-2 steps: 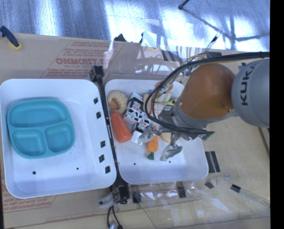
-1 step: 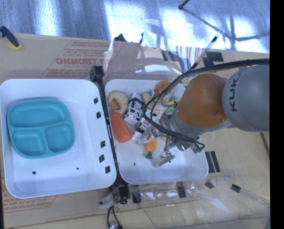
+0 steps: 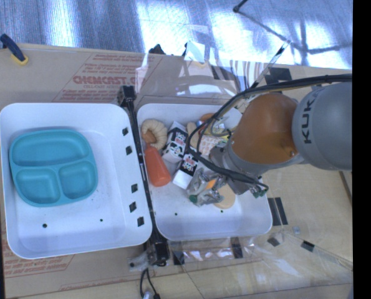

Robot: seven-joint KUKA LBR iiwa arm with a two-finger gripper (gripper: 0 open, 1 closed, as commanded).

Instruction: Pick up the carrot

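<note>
Arm: grey arm (image 3: 325, 126) with its orange band (image 3: 266, 128) is reaching in from the right, hanging over the right bin and sitting highest toward the camera.
Carrot: carrot (image 3: 156, 166) is lying in the right bin (image 3: 204, 226), close to its left wall, lengthwise along that wall, apart from the hand.
Hand: hand (image 3: 205, 189) is hovering low over the middle of the right bin, right of the carrot; whether it is spread or closed, I cannot tell, as clutter is blurring it.
Neighbours: a ring-shaped pastry (image 3: 153, 131) is sitting just above the carrot; two black-and-white cartons (image 3: 176, 139) are lying just to its right, between it and the hand.
Left bin: left bin (image 3: 67, 229) is holding a blue divided plate (image 3: 52, 165) toward its left side.
Worktop: worktop (image 3: 79, 73) is carrying both bins side by side, touching at a black hinge strip.
</note>
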